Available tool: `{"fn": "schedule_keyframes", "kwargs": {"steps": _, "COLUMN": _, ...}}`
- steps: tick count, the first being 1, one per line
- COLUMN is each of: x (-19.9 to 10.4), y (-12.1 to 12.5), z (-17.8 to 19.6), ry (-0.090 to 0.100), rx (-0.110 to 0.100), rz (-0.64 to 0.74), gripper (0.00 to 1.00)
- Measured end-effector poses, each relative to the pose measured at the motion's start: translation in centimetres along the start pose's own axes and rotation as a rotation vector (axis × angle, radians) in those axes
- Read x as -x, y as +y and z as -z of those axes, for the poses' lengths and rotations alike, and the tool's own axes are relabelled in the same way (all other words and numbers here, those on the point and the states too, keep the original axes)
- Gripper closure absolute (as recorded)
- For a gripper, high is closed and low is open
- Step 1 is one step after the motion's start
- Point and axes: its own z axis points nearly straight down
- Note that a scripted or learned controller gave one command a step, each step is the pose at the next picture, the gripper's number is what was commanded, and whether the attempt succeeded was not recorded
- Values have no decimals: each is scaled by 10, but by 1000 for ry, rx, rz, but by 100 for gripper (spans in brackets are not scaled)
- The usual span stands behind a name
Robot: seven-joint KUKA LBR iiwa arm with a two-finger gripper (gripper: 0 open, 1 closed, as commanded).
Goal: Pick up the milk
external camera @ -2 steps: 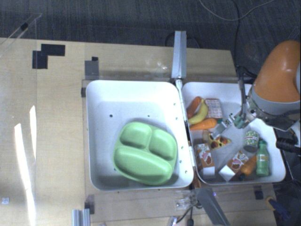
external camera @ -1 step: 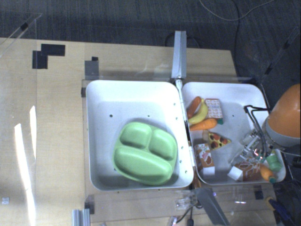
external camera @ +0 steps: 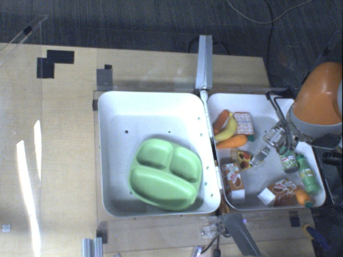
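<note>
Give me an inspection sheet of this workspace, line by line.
Surface: pale wooden bench bearing a left bin and a right bin, side by side.
Job's things: two small brown-and-white cartons in the right bin, one near its left wall, one at its near edge; which is the milk is too blurred to tell.
Clutter: green divided tray in the left bin; banana, carrot and green bottle in the right bin.
Grippers: gripper low over the right bin's middle, nothing seen between its fingers.
Cables: black cable looping on the floor behind the bench.
Surroundings: dark carpet.
</note>
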Motion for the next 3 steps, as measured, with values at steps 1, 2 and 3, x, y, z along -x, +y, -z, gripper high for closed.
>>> {"fn": "schedule_keyframes", "kwargs": {"steps": 1, "x": 47, "y": 36, "z": 26, "ry": -2, "rx": 1, "rz": 34, "gripper": 0}}
{"fn": "schedule_keyframes", "kwargs": {"steps": 2, "x": 7, "y": -4, "z": -3, "ry": 1, "rx": -1, "rz": 100, "gripper": 0}}
{"fn": "schedule_keyframes", "kwargs": {"steps": 3, "x": 86, "y": -6, "z": 60, "ry": -4, "rx": 0, "rz": 184, "gripper": 0}}
